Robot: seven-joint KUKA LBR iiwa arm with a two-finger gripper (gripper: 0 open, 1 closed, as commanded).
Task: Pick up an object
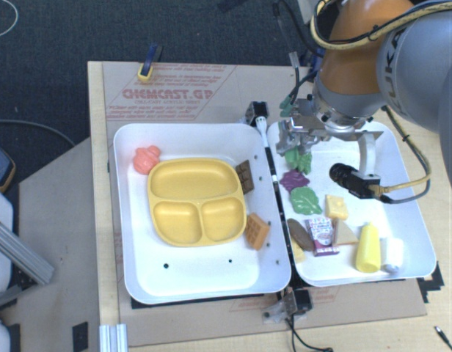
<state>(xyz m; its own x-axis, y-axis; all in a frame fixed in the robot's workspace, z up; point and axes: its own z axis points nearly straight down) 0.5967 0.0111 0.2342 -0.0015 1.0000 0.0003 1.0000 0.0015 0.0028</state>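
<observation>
Yellow divided plate [195,200], pink toy [146,158], green leaf [305,199], yellow bottle [368,247], white bins [130,218].

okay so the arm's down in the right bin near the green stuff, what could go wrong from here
The hand sits at the right bin's crowded left side, where a green leafy piece, a purple piece and another green piece lie close together; it may nudge neighbours or grab two. It is also close to the wall between the bins, so it could bump that. The black cable trailing over the bin might snag items.
</observation>
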